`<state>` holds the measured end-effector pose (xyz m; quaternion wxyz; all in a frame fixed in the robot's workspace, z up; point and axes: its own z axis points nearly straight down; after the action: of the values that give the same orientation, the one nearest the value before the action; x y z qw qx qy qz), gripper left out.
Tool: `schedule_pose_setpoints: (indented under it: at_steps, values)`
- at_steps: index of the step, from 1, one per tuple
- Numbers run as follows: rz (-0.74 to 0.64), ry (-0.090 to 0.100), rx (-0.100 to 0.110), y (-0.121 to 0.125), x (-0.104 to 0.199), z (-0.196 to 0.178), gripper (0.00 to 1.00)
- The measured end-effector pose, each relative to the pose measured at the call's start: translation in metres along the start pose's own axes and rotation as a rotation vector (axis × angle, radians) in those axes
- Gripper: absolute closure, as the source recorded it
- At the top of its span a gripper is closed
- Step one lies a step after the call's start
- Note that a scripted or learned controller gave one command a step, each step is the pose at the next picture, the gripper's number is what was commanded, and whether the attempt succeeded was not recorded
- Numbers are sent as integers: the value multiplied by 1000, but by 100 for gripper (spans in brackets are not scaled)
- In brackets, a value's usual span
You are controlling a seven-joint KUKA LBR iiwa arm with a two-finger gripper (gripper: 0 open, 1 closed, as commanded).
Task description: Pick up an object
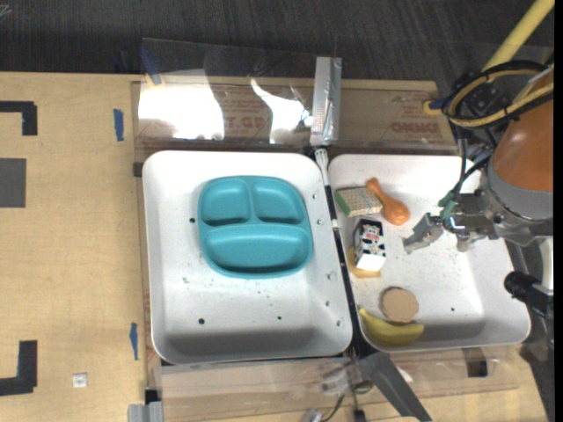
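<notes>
The right bin [493,315] holds several small things along its left side. An orange carrot-shaped toy [388,201] lies beside a green and beige block [355,200]. Below them a black, white and blue packet [370,236] rests on a yellow piece [364,266]. Further forward sit a brown disc [400,303] and a banana [391,328]. My gripper [442,234] hangs over the bin's middle, to the right of the carrot toy and the packet. It is open, with nothing between its fingers.
The left bin [167,306] carries a teal divided plate [255,225]. A clear plastic sheet and a metal post [325,99] stand behind the bins. Cables and a yellow hose [519,29] hang by the arm at upper right.
</notes>
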<state>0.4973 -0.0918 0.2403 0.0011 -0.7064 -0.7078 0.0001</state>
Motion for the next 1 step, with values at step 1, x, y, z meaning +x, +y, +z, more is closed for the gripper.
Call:
schedule_pose_setpoints:
  at_steps: [1]
  values:
    - [76, -1, 4, 130, 27, 59, 0]
